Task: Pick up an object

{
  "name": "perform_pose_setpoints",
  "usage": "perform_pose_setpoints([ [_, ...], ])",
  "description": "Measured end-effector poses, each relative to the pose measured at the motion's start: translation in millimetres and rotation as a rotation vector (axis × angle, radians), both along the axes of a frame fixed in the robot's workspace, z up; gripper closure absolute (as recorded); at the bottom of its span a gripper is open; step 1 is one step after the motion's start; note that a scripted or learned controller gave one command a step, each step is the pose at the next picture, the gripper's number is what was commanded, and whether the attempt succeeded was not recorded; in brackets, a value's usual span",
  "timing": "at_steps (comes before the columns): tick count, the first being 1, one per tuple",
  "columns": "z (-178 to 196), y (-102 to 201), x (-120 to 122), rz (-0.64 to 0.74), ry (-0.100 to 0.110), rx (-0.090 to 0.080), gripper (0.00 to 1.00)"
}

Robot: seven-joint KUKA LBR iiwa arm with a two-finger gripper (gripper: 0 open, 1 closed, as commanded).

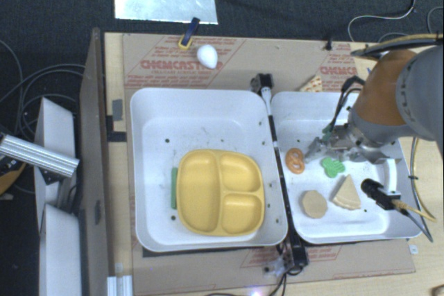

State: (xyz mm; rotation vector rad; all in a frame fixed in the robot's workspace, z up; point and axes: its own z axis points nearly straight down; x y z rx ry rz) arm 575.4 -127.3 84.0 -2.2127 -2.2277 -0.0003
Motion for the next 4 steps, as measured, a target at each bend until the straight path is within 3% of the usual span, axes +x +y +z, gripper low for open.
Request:
perform_pose_setpoints([
  [1, 1.2, -44.3, 19.7, -0.006, -0.002, 0.002, 0.00],
  [2, 38.9, 8.5, -19.1, -0.001, 0.000, 0.000, 0.00],
  [3, -1.2, -11.0, -57.0, -0.008, 0.000, -0.001, 0.00],
  [4, 55.8, -66.7, -42.1, -0.008, -0.007, -0.005, 0.00],
])
